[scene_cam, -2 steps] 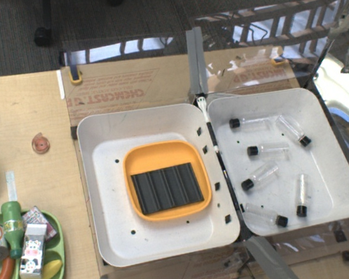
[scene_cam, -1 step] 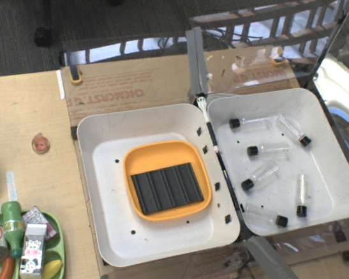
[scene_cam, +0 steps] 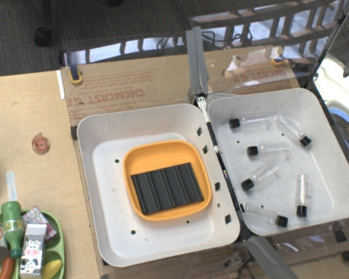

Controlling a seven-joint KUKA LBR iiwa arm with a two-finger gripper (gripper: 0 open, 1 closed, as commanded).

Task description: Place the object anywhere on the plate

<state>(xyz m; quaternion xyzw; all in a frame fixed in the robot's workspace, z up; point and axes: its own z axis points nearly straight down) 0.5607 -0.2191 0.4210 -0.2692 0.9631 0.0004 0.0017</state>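
Orange plate (scene_cam: 163,153) in left bin (scene_cam: 105,197); capped tubes (scene_cam: 263,149) scattered in right bin (scene_cam: 333,165).

Right edge of camera view, upper half: a pale grey-white curved shape (scene_cam: 342,83), blurred, running diagonally from upper right to lower left. It may be a section of the arm's casing, but it is too soft and too cropped to tell for certain. No joint, orange band or wrist can be made out on it.

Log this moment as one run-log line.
plate: left bin, bearing dark ridged block | capped tubes: scattered, right bin
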